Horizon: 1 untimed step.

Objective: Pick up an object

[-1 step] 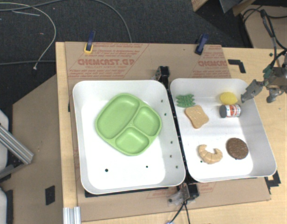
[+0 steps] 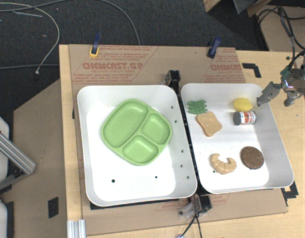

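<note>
Hovering past right bin (image 2: pixel 276 133) rim, jaws (image 2: pixel 278 94) spread wide, holding nothing.

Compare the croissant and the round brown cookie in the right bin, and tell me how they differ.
The croissant is a curved crescent; the cookie is a flat round disc. The croissant is pale tan, the cookie dark brown. The croissant lies nearer the divider between the bins, the cookie nearer the right bin's outer wall. Both lie side by side at the near end of that bin, apart from each other and far from the gripper.
</note>
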Motion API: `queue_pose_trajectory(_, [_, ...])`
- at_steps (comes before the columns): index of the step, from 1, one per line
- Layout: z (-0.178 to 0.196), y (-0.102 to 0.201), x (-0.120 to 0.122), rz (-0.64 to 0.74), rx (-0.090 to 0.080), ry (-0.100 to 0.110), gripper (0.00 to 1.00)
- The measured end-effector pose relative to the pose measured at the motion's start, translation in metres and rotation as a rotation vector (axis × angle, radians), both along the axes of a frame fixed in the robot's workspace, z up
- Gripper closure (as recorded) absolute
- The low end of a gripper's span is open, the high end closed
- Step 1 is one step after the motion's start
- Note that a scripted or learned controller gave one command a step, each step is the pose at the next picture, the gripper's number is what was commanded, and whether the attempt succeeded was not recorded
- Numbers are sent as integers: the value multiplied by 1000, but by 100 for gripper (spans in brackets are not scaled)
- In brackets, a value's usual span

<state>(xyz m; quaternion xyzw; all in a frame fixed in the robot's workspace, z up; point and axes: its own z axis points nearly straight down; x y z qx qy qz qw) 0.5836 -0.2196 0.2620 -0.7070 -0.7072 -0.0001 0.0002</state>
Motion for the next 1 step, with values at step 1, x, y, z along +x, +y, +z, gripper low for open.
queue_pose_trajectory(1, [-49, 7, -8, 0, 2, 5, 0])
